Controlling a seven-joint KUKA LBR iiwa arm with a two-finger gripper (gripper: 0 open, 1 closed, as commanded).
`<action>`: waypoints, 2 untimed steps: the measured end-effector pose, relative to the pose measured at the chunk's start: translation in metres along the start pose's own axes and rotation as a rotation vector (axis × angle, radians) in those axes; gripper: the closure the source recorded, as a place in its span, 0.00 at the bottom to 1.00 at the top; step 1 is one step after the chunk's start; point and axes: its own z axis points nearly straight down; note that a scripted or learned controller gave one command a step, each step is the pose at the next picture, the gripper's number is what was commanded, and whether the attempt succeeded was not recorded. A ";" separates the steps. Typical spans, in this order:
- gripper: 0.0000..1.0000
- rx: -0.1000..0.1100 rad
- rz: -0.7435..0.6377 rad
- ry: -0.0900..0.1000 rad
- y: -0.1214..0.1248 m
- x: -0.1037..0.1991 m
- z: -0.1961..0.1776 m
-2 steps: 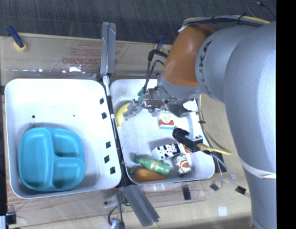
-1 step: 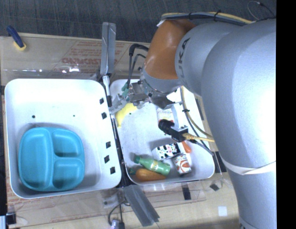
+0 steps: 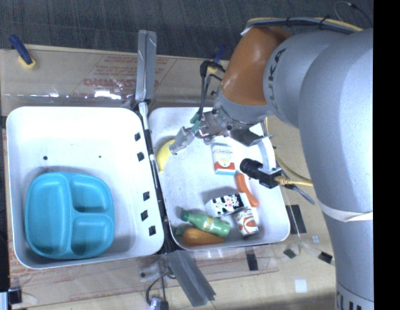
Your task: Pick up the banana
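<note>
Overhead, loomed a grey arm (image 3: 329, 108) with an orange band (image 3: 251, 70), reaching in from the right across the desk (image 3: 71, 70) and over the right bin (image 3: 187, 192). Ended in a tool (image 3: 180, 141) stretched toward that bin's left wall, tip hovering just beside the banana (image 3: 162, 155), slightly above and to its right in the view. Could not tell how far apart the tool's fingers stood, nor make out anything between them; banana judged not yet held.

Lay the banana tight against the bin's left wall, in the upper part of the bin, long axis running roughly along that wall, curved, partly covered at the top by the tool. Judged the coming move to turn on this: a short travel left and down from the tool tip, with the wall crowding one side and leaving little room for a finger there.

Held, in the left bin (image 3: 71, 128), a blue divided tray (image 3: 68, 215) in the lower left corner, nothing seen on it.

Held, in the right bin, besides the banana: a small white and orange carton (image 3: 223, 157) near the middle, a black and white carton (image 3: 226, 204) lower down, a green bottle (image 3: 206, 223), a carrot (image 3: 200, 237) at the bottom edge, a small red and white can (image 3: 246, 221), and a red sausage (image 3: 247, 191) near the right wall.
</note>
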 end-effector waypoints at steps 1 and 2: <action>0.00 0.001 -0.044 0.001 0.038 -0.039 0.032; 0.00 0.001 0.061 0.000 0.056 -0.033 -0.001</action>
